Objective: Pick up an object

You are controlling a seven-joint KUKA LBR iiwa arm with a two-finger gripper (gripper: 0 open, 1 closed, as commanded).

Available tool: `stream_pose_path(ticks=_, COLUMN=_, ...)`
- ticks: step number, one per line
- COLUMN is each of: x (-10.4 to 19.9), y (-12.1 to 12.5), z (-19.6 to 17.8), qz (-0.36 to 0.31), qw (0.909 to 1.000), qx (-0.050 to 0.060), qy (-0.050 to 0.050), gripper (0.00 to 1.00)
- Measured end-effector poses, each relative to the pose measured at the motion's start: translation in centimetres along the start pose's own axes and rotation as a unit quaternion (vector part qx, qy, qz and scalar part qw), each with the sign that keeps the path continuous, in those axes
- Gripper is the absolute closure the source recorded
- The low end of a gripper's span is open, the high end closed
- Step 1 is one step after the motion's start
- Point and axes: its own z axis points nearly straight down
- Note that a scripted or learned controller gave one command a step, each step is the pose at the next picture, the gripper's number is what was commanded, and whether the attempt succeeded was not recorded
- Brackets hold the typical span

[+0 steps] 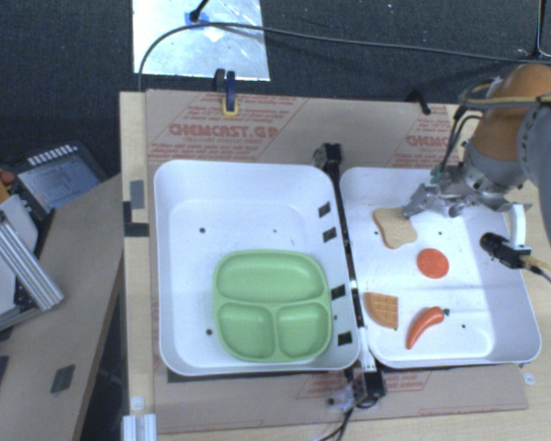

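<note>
A tan bench (92,246) carries a sheet of brown cardboard (285,122) printed with red lettering, and on it sit two shallow white bins side by side. The left bin (179,196) holds a pale green divided plate (271,304) with one long compartment and two smaller ones, lying toward the near edge. Behind the cardboard the floor is dark carpet, with a shiny metal panel (202,26) and black cables running across it. Left of the left bin lie an aluminium bar (18,255) and a dark device with a screen (60,182).

The arm (514,118), grey with an orange band, reaches in over the far right corner of the right bin (510,333). Its gripper (421,204) points toward the left bin, low over the bin floor, with its tip just at the far edge of a tan slice of toast (394,227). Whether its jaws stand apart or together cannot be told from this angle, and nothing is seen between them.

The toast lies flat in the far left part of the right bin. Nearer than it rests a round red-orange tomato slice (432,263). Against the wall shared with the left bin sits a brown waffle piece (382,310), and just beside that, away from the left bin, an orange-red chilli pepper (426,325) with a green stem.
</note>
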Motion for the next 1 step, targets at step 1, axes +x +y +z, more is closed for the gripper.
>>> stream_pose_path(ticks=1, x=0.03, y=0.26, z=-1.4, qz=-0.002, qw=1.0, qx=-0.004, qy=-0.001, gripper=1.0)
